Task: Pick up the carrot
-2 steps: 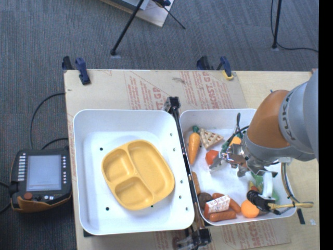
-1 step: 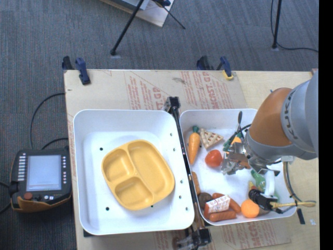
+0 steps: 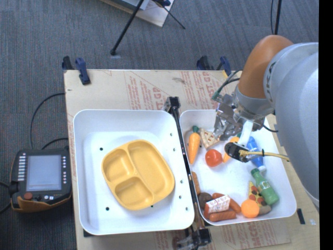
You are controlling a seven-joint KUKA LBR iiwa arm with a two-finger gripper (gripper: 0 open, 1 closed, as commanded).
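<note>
We see the carrot (image 3: 193, 146) lying in the right bin (image 3: 289, 189), close against its left wall and toward the far end. It is a toy carrot, bright orange and smooth, tapering from a broad shoulder to a blunt tip that points toward the near side; a small dark green tuft sits at its far end. It lies nearly parallel to the divide between the two bins, tilted only slightly. Just to its right we make out a pale wedge with a criss-cross pattern (image 3: 209, 138), and beyond that a red tomato-like piece (image 3: 214, 158). The gripper (image 3: 227, 134) hangs over the far middle of the right bin, beside the carrot but apart from it, above the wedge and the red piece. Its fingers are dark and crowded by cables, and we cannot tell how far they stand open or whether anything sits between them. Nearer us in the same bin lie a green bottle (image 3: 265, 188), an orange ball (image 3: 250, 208) and a small red-and-white carton (image 3: 217, 204). The left bin (image 3: 86, 191) holds a yellow divided plate (image 3: 137, 174). Both bins rest on the brown surface (image 3: 130, 87).
</note>
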